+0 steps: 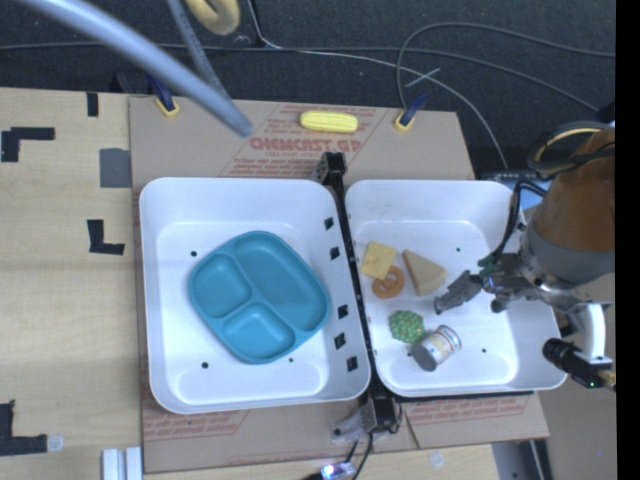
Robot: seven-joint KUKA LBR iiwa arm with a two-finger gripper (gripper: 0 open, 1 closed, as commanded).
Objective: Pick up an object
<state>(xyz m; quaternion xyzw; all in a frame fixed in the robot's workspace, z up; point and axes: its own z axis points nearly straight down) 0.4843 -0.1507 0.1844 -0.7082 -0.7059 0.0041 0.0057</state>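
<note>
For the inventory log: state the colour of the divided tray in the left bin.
Light blue tray, seen clearly in the camera view.

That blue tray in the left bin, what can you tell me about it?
The blue tray looks like smooth plastic, a rounded rectangle with three compartments: two smaller ones and one larger. All three look bare. It lies flat, turned at an angle, on the floor of the left bin. Nothing else touches it.
</note>
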